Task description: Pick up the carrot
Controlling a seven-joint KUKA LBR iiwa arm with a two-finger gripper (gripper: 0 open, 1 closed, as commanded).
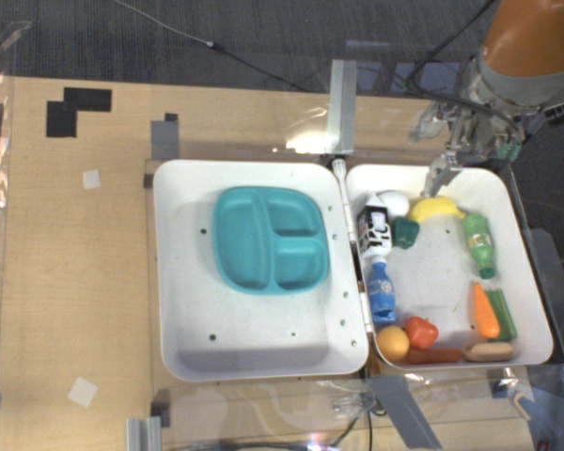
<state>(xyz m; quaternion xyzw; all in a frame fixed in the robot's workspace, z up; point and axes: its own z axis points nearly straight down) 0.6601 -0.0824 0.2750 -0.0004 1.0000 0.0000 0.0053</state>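
The gripper (444, 169), finger state indiscernible, hung over the right bin's far edge; the carrot (485, 311) touched a green block (503, 314), risking a double grasp.

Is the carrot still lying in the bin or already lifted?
Lying in the right bin: the carrot rests on its floor near the right wall, far from the gripper.
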